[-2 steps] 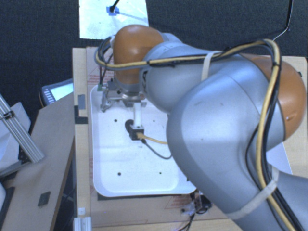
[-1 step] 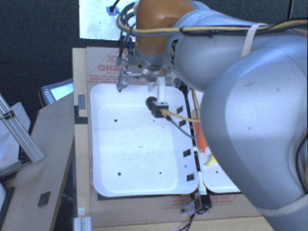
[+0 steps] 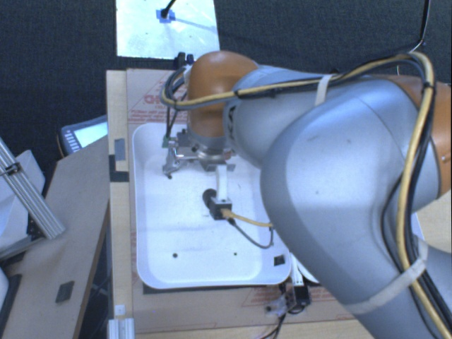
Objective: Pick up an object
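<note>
You had the gripper [image 3: 201,162] hanging over the far half of the white bin [image 3: 145,277], low above its floor, and you could not tell from this slant whether it was released or clenched; nothing showed in its grasp. The only candidate in sight was a small dark object [image 3: 279,260], lying on the bin floor toward the view's lower right, well apart from the gripper and diagonally down and right of it. It was too small for you to read a long axis, so I would not have set the wrist angle from this view. It sat tucked into the bin's near right corner, close to both walls, and the grey bulk of the arm [image 3: 339,189] overhung that side just beside it. The open room lay on the object's left and far sides, where the floor was bare, so in my judgement that was the safer line in
</note>
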